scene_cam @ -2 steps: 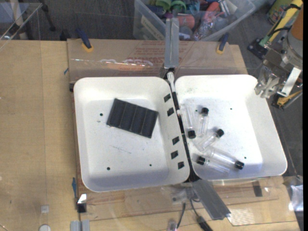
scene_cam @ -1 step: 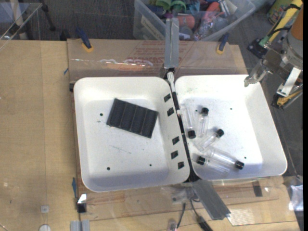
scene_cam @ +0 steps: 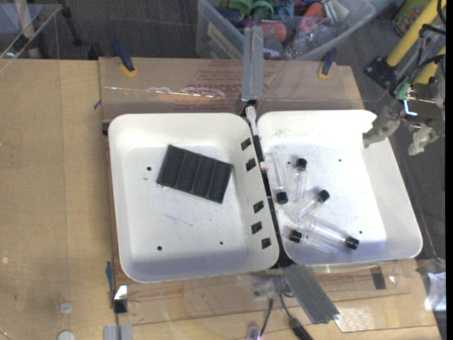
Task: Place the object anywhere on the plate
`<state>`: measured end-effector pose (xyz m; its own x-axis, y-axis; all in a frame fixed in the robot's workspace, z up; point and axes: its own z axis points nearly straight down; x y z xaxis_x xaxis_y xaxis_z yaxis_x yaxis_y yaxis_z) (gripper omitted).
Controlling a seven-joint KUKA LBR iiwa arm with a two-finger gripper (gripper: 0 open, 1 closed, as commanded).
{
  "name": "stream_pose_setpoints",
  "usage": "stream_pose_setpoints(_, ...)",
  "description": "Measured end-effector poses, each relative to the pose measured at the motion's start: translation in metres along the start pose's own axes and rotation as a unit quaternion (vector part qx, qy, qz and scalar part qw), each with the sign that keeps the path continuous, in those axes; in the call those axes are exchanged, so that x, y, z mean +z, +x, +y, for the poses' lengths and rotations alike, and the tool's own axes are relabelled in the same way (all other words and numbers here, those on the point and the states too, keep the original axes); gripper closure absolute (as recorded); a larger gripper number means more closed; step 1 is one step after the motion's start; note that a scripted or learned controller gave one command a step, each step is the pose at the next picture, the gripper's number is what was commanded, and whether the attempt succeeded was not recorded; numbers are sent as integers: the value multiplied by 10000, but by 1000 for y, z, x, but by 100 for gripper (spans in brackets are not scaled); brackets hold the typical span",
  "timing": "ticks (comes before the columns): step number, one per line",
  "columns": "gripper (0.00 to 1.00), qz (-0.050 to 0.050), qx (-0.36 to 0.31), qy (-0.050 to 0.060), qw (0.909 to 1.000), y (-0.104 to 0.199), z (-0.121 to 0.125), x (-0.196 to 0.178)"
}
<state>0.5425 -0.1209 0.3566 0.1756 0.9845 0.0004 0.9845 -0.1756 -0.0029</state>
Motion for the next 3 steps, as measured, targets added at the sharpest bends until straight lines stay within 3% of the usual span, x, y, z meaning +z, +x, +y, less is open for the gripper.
stream_pose_setpoints(1,100,-1,1,-9,10000,0,1,-10)
stream_pose_setpoints(2,0,0,1,-8,10000,0,1,-10)
stream_pose_setpoints(3,100,-3,-1,-20,10000,0,2,-20)
